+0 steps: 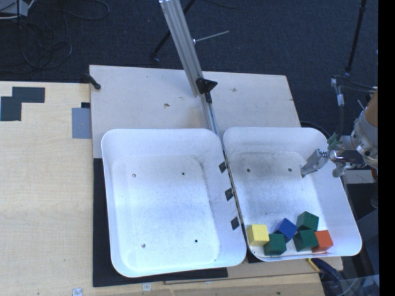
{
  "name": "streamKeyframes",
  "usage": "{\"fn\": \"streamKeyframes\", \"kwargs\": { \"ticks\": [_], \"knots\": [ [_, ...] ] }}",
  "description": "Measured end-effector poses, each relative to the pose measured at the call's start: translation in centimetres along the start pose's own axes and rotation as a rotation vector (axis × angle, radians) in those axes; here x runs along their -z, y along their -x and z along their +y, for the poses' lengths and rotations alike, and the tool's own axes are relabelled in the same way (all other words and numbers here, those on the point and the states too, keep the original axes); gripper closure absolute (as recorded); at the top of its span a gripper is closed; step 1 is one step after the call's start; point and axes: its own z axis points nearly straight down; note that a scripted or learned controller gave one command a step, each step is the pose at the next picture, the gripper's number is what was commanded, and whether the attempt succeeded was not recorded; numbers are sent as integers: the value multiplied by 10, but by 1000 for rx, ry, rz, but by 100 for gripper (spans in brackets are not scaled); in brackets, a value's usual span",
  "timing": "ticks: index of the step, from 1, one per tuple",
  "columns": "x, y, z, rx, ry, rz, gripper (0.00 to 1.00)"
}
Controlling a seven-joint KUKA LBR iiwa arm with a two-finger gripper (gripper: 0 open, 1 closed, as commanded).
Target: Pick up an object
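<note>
Approach stage of a pick: gripper (316,163) hangs over the right bin (271,142) at its right rim, nothing between its fingers, their spread unclear. Coloured blocks (290,233) cluster in the near corner, well apart. Next move calls for travel toward them, then descent onto one block.

A robotics lab: a plywood bench (247,97) bears two shallow white bins (117,165) under a slanted aluminium rail (185,48). Cables (43,36) trail over dark carpet at the frame's top, and a robot arm (364,140) enters at right.
</note>
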Motion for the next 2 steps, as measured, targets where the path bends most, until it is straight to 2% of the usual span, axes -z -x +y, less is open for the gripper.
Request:
{"fn": "streamKeyframes", "kwargs": {
  "ticks": [1,2],
  "knots": [
    [-136,-26,34,3,-12,5,0],
    [-163,-36,105,4,-2,1,0]
  ]
}}
